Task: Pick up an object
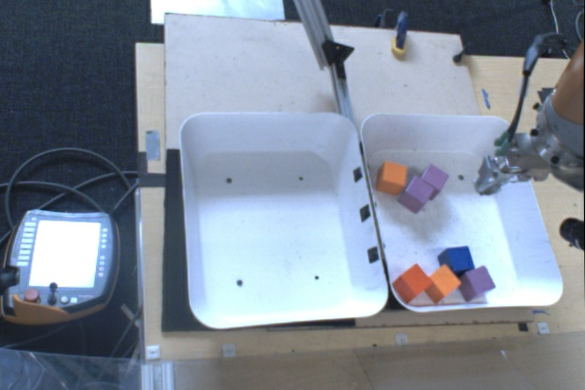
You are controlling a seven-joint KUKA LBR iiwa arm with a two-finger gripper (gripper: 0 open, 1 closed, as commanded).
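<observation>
Seven cubes sit in the right bin (526, 224), and our claw (489, 178), grip state unclear, hovers right of the nearest purple pair (424, 186); we should centre over one before descending.

A pale wooden bench (411, 68) stands on dark carpet (73, 32), with a control pendant (59, 265) lying at left.

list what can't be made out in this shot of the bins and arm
- Gripper, camera view: too small and blurred to read its state or whether it carries anything.
- Grey arm: cut off by the right edge.
- Small purple foam cube in the right white bin: partly hidden behind the orange cube.
</observation>
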